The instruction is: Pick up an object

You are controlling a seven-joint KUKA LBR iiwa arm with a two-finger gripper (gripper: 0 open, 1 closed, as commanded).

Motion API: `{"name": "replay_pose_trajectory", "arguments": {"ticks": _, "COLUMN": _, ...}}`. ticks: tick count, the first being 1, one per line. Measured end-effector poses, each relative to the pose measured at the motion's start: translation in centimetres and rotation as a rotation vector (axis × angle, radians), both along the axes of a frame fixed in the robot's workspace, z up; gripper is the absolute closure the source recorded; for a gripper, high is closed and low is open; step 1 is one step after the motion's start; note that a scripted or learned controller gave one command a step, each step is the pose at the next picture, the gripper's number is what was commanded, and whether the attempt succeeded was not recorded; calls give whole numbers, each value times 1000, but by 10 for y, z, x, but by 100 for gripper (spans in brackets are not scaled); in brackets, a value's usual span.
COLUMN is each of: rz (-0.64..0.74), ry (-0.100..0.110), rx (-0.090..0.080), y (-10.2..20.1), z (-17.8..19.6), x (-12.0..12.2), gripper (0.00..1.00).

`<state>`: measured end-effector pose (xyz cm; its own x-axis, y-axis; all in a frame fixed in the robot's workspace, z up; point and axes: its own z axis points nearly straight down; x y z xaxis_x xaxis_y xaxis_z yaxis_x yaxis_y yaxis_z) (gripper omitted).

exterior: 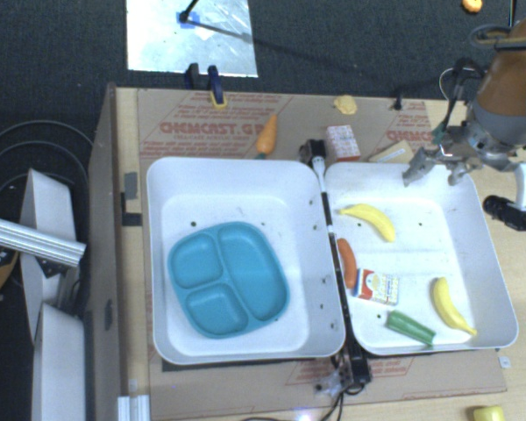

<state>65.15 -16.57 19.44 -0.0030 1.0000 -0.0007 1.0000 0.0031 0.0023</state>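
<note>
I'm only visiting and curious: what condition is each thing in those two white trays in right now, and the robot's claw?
Gripper: open, nothing between its fingers, above the right bin's far edge.
Blue plate: flat in left bin.
Upper banana: lying loose.
Lower banana: lying loose by the near right corner.
Sausage: lying along the divider.
Small carton: lying flat.
Green vegetable: lying flat.

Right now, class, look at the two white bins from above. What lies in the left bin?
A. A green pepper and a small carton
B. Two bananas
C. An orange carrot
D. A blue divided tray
D. The blue divided tray lies in the left bin, while the two bananas, the small carton and the green item all lie in the right bin.
</note>
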Motion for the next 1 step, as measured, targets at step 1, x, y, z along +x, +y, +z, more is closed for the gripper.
{"name": "replay_pose_trajectory", "arguments": {"ticks": 1, "rz": 0, "ry": 8, "rx": 3, "y": 36, "z": -116, "x": -38, "gripper": 0}}
